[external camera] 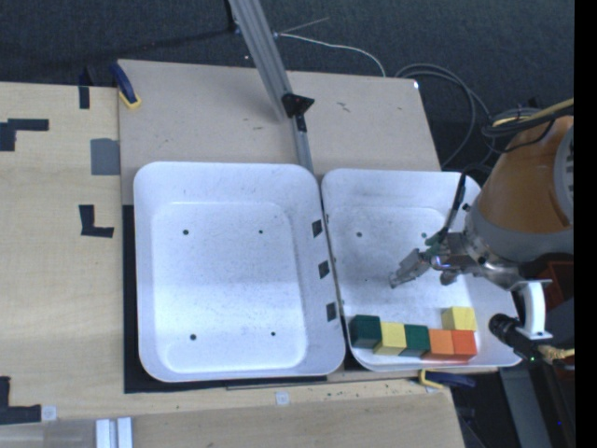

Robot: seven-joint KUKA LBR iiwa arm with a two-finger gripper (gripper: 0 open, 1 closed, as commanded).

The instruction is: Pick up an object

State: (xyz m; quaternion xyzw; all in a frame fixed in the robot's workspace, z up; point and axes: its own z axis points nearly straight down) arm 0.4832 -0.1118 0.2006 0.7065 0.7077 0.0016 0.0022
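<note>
Hovering over the right bin (373, 189), gripper (409, 271) has nothing in it, and I can't tell how far apart its tips are.
Left bin (154, 250) sits beside the right one, rims touching. Blocks line the right bin's near wall: dark green block (365, 329), yellow block (393, 336), green block (416, 340), two orange blocks (452, 344), with another yellow block (458, 319) just behind them. Gripper tip points down-left, above bare floor, apart from the blocks. Arm (527, 199) enters from the right.

Pale wooden bench (56, 250), dark carpeted floor (420, 17), slanting grey metal pole (266, 49), loose cables (448, 87)
</note>
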